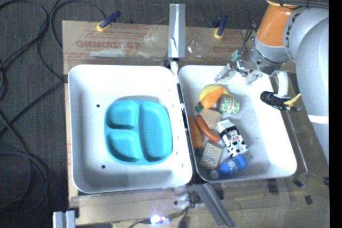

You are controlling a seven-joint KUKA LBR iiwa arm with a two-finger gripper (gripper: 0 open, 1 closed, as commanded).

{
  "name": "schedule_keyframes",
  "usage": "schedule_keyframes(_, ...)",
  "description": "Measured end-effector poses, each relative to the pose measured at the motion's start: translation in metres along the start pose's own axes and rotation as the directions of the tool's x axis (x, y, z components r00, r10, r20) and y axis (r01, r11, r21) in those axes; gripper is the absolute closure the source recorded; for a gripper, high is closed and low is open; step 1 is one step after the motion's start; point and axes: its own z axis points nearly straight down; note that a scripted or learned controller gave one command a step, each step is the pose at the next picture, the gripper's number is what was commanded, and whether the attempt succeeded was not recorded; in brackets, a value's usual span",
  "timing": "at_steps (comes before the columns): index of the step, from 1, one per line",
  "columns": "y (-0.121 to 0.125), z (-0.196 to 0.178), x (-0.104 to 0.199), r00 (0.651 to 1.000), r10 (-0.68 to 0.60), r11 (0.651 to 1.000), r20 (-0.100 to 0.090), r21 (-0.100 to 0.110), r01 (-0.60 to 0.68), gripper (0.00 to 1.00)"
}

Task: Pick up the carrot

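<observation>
Two shallow white plastic bins sit side by side on a brown cardboard sheet (123,45) over dark carpet. The orange carrot (213,95) lies near the far edge of the right bin (278,141), touching a yellow banana and a green-labelled can (230,104). The grey two-finger gripper (239,71) hovers over that far edge, fingers spread with nothing between them. The bin's right half is bare. A blue divided tray (140,130) fills the left bin (85,115).
</observation>
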Motion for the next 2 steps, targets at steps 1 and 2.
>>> schedule_keyframes(1,0.0022,0.0488,0.0384,1.000,-0.010,1.000,0.002,-0.015,0.010,0.00)
schedule_keyframes(2,0.0032,0.0414,0.0392,1.000,-0.013,1.000,0.003,-0.015,0.013,1.00)
